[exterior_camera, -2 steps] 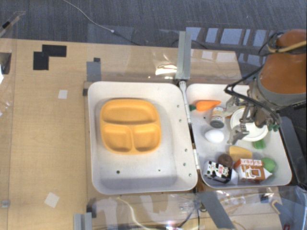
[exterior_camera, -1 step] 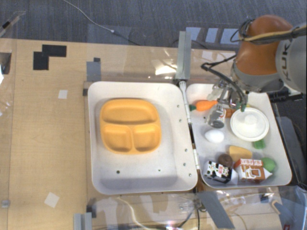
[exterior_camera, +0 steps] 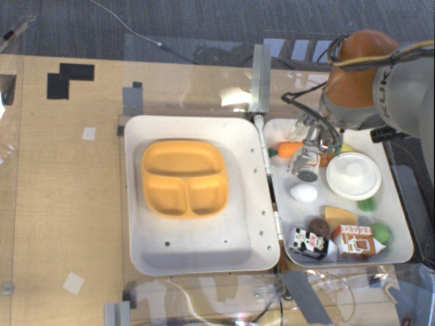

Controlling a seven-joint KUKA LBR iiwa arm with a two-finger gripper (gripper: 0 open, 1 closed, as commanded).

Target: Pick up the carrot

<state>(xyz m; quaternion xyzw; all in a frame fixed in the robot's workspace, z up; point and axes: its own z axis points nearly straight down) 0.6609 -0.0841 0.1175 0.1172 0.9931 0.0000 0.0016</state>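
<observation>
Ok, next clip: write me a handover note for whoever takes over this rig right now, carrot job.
Claw: low in the right bin, just right of the carrot; open or shut can't be told.
Carrot: lying near the right bin's upper left corner, beside the claw, not seen between its fingers.
Left bin: holds the yellow divided plate.
Done: arm brought to the carrot.
Left: grip the carrot and lift it.

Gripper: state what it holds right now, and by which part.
Cannot be told. The gripper hangs over the right bin just beside the carrot, but nothing is clearly seen between its fingers.
</observation>
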